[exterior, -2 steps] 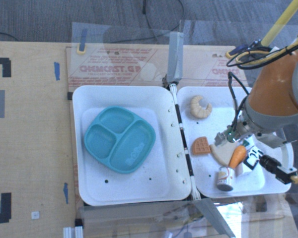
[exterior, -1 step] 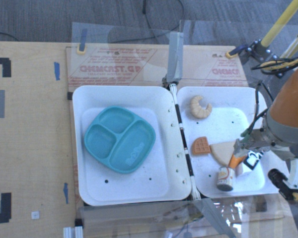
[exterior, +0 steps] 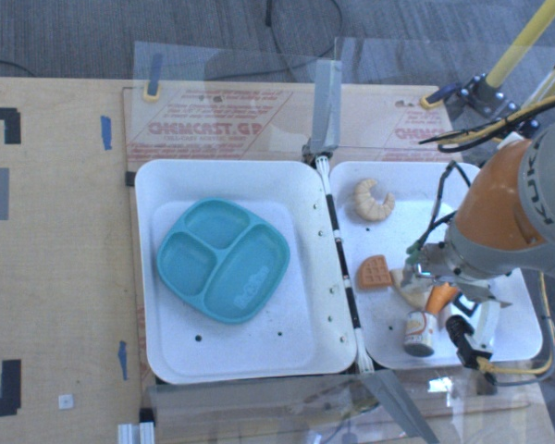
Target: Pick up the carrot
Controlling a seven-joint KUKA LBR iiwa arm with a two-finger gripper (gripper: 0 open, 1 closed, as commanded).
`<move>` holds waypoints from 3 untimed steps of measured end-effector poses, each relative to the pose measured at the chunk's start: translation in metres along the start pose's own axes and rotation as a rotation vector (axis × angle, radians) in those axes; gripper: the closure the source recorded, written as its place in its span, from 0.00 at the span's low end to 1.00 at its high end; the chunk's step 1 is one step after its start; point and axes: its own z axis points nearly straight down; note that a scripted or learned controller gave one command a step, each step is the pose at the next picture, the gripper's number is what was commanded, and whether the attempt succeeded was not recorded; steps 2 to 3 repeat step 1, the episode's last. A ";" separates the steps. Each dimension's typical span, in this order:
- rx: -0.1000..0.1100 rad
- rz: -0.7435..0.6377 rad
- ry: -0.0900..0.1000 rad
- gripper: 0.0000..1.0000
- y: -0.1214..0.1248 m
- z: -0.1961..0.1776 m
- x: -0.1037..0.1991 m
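While the wooden bench (exterior: 55, 276) holds two white bins (exterior: 296, 359), the arm (exterior: 504, 206) bends low over the right one. Its gripper (exterior: 441, 296) is clamped on the orange carrot (exterior: 438, 298), beside a waffle (exterior: 375, 273).

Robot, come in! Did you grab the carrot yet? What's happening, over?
Gripper low in the right bin, right at the carrot. Grip unconfirmed. Waffle and small can crowd close; croissant sits apart.
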 end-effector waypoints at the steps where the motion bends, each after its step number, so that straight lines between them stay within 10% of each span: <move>1: 0.029 0.411 -0.002 1.00 -0.028 -0.084 0.021; 3: 0.029 0.411 -0.002 1.00 -0.028 -0.084 0.021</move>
